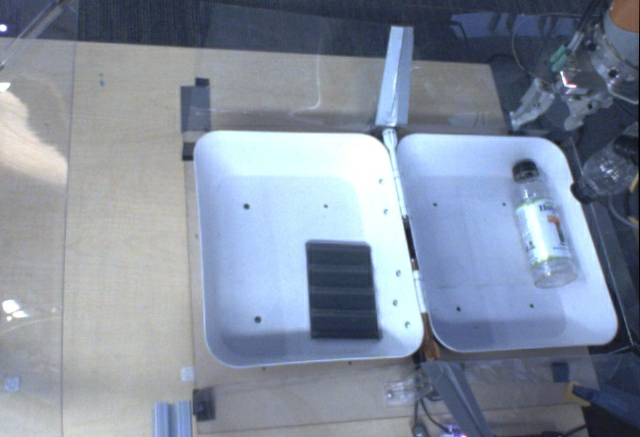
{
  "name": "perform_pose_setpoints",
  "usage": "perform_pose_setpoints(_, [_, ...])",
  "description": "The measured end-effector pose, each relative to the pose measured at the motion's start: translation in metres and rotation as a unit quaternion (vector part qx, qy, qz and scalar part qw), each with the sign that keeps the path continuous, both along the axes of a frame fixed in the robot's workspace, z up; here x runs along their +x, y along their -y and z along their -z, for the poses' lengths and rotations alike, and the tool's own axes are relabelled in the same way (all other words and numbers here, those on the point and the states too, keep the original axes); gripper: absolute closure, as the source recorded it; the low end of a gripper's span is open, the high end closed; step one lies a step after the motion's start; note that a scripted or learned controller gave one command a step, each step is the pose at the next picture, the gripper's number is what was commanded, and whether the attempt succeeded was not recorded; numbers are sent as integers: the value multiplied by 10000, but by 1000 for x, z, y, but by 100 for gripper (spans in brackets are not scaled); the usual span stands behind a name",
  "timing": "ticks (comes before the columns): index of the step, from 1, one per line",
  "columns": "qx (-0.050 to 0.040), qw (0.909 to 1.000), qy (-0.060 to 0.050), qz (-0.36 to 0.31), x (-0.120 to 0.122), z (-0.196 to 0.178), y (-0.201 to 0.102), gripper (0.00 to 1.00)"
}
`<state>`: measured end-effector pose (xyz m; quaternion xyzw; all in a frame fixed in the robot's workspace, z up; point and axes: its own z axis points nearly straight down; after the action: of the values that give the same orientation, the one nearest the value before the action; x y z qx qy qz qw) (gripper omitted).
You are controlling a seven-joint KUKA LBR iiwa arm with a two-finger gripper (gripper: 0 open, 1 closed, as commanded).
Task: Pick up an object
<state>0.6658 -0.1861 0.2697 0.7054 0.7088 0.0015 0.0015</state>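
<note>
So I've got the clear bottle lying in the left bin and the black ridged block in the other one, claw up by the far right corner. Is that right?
Not quite: the bins are swapped. The camera view shows the clear bottle lying in the right bin and the black ridged block in the left bin. The claw is indeed up by the far right corner.

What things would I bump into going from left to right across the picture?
Pale wooden bench → left white bin → black ribbed rectangular block → right white bin → clear plastic bottle with black cap.
</note>
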Motion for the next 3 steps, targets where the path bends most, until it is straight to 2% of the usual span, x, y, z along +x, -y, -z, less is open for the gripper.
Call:
perform_pose_setpoints(1, [-5,9997,1,228,4,49,17,0])
perform_pose_setpoints(2, [-9,9911,11,-1329,-23,102,17,0])
perform_pose_setpoints(3, [-22,9839,37,-1787,-13,181,17,0])
